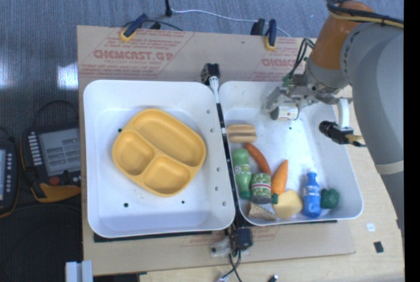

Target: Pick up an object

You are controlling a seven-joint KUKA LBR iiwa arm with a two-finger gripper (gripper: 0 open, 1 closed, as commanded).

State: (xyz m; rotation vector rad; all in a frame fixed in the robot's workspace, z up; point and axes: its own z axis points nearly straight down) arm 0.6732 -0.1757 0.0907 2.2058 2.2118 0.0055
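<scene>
The pick looks to be at its start: nothing sits in the hand [286, 109], and every toy in the right bin [341, 172] lies on the bin floor. The hand hangs over the bin's far end, above bare white plastic, with nothing between its fingers; whether they stand apart or together I cannot tell from this slanted view. The nearest candidate is the hot dog bun [241, 133], resting against the bin's left wall, near the hand but apart from it. Further toward the camera lie the carrot [279, 176], a red-orange chili pepper [258, 157], a green bottle-like toy [242, 170], a small can [261, 187], a blue bottle [311, 193] and a lemon-like yellow fruit [289, 203], crowded together. The left bin [98, 143] holds a yellow divided plate [158, 151]. The arm reaches in from the right, orange band [335, 38] above the wrist, wrist bent downward. Choosing, descending, closing and lifting all remain.
</scene>
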